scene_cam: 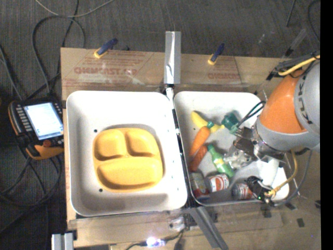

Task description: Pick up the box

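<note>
Nearest the camera: arm (291, 113), orange band, reaching in from the right over the right bin (218, 99). Gripper (243, 151) low among the clutter; we cannot tell its state. Right bin: carrot (199, 141), green bottle (220, 162), two cans (218, 183) along the near wall. Left bin (78, 139): yellow tray (127, 158). Box: we cannot identify one with certainty. We judge nothing lifted yet; grasp and raise remain.

Arm (291, 113) reaches into right bin (218, 99) (carrot (199, 141), cans); yellow tray (128, 158) fills left bin (83, 155)
</note>
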`<act>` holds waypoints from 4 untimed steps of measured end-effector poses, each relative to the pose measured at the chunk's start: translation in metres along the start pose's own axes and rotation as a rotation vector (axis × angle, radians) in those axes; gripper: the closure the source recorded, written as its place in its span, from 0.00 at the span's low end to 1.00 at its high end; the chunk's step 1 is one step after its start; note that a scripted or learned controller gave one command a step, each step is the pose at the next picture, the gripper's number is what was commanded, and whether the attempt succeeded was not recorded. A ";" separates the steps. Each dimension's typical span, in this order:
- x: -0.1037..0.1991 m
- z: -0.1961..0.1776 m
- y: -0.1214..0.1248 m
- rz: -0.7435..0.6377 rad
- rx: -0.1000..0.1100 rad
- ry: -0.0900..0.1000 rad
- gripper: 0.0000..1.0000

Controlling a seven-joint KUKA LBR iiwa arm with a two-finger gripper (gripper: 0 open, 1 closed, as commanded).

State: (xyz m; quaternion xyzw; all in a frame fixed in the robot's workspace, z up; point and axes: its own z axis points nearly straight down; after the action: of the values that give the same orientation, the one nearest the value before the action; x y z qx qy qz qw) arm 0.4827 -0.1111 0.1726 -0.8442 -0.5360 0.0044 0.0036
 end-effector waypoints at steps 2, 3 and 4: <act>0.011 0.084 -0.002 -0.206 -0.015 -0.001 1.00; 0.078 -0.010 -0.037 -0.199 -0.006 0.000 1.00; 0.010 -0.017 -0.005 -0.464 -0.008 -0.002 1.00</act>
State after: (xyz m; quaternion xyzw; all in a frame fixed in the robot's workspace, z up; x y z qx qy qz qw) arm 0.4827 -0.1001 0.1898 -0.6985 -0.7156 0.0022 0.0006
